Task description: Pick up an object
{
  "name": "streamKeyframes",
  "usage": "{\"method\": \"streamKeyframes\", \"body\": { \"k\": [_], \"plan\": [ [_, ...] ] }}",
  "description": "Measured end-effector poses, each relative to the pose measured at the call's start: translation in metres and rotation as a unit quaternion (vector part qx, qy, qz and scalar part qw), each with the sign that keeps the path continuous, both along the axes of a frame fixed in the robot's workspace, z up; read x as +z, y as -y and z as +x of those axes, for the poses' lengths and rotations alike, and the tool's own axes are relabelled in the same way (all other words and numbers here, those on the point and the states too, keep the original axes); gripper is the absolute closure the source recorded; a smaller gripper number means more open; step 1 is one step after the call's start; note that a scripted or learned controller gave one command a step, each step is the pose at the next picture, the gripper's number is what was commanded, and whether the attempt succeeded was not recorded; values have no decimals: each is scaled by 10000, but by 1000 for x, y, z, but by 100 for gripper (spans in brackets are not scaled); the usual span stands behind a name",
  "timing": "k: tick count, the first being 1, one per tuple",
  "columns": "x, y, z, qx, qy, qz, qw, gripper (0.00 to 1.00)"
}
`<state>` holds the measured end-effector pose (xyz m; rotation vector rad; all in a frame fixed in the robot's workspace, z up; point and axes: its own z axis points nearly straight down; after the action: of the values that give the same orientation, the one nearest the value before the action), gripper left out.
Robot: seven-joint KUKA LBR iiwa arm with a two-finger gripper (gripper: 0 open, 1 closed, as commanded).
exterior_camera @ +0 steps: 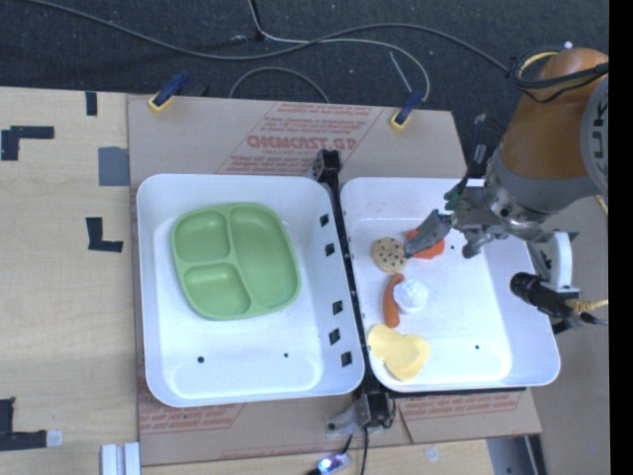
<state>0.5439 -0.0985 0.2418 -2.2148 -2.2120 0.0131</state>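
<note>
Jaws low in the right bin, tips at an orange piece; can't tell how far open or whether they grip it. Cookie just left of the tips. Nearer the camera: orange hot dog touching a white object, then a yellow piece. Left bin holds a green divided plate.

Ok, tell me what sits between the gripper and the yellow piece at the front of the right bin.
The gripper is over the red-orange piece. The white piece and the orange sausage-shaped toy lie between it and the yellow piece.
</note>
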Motion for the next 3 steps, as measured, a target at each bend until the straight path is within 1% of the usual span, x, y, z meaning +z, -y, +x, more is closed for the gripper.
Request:
{"method": "streamKeyframes", "body": {
  "k": [1, 2, 3],
  "plan": [
    [6, 0, 2, 15, 62, -8, 10000, 0],
    [-46, -3, 11, 13, 39, -11, 10000, 0],
    [-90, -4, 9, 11, 38, -10, 10000, 0]
  ]
}}
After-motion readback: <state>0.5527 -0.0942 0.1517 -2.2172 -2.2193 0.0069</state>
